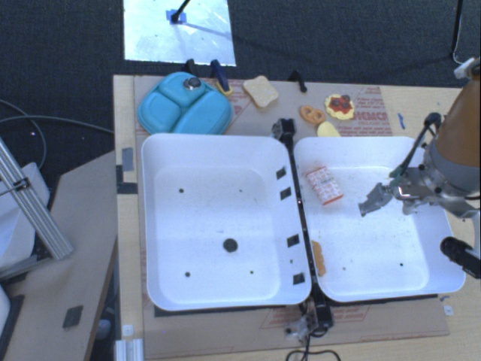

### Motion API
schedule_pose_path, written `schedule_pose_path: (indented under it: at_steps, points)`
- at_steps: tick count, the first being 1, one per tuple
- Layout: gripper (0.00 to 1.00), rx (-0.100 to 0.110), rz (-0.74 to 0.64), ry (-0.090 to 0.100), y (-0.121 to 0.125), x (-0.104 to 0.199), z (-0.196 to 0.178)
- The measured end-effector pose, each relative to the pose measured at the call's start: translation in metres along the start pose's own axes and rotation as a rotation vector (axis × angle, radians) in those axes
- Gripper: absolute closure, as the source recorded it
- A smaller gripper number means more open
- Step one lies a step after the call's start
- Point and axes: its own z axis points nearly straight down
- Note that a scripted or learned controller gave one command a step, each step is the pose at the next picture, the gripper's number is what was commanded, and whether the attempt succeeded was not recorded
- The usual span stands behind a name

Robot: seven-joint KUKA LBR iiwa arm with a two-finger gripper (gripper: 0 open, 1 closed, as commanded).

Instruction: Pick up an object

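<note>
Nothing lifted yet, I judge — the grey two-finger gripper (370,204) hovers in the right white bin (421,277), its grip unreadable, with the small red-and-white packet (324,184) at ten o'clock, ungrasped.

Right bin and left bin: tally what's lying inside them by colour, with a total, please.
Red-and-white: 1, the packet in the right bin
Orange-brown: 1, the small piece by the right bin's left wall
Dark: 1, the round object in the left bin
Total: 3
</note>
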Motion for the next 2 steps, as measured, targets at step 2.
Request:
schedule_pose_path:
  at_steps: [2]
  points:
    - [0.0, -0.006, -0.002, -0.002, 0.076, -0.101, 0.166]
